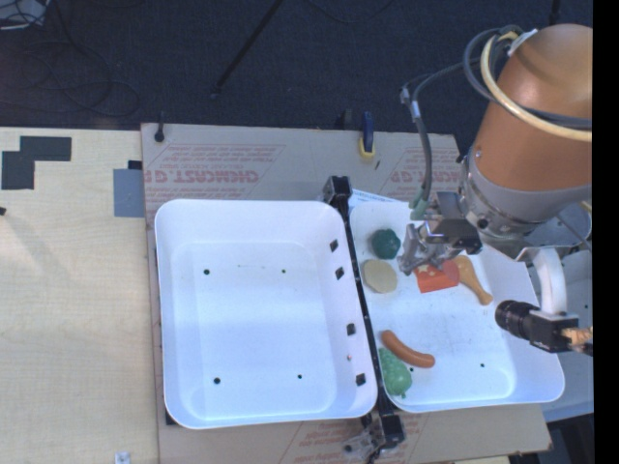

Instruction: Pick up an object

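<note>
Two bins side by side on the worktop point(77, 288); right bin point(503, 380) holds ball point(387, 243), disc point(380, 276), sausage point(407, 349)

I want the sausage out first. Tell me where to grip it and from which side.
Grip the sausage at its middle, coming straight down, fingers closing across its narrow width. It lies flat and slantwise in the right bin, with bare floor along its right flank; the green lump crowds its lower left end.

Orange-banded grey arm point(532, 114); looping cables; metallic gripper point(418, 252)
</note>
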You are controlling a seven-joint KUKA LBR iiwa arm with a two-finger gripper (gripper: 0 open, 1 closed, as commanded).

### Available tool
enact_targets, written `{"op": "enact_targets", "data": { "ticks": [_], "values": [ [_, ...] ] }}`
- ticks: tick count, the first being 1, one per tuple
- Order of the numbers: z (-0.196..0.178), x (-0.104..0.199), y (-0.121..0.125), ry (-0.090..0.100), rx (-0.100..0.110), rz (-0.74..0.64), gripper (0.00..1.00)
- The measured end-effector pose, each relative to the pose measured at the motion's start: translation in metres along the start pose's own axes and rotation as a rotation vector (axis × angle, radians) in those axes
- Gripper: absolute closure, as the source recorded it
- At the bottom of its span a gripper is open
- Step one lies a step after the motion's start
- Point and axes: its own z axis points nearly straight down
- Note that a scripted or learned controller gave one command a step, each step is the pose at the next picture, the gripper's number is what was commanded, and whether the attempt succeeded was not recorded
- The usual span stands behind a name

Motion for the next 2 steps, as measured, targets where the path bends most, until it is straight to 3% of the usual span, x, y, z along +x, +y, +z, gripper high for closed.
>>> {"op": "enact_targets", "data": {
  "ticks": [1,2],
  "values": [
    [-0.130,0.001,0.010,0.000,-0.021,0.007,1.00],
    [-0.165,0.113,-0.016,0.001,-0.010,-0.003,1.00]
  ]
}}
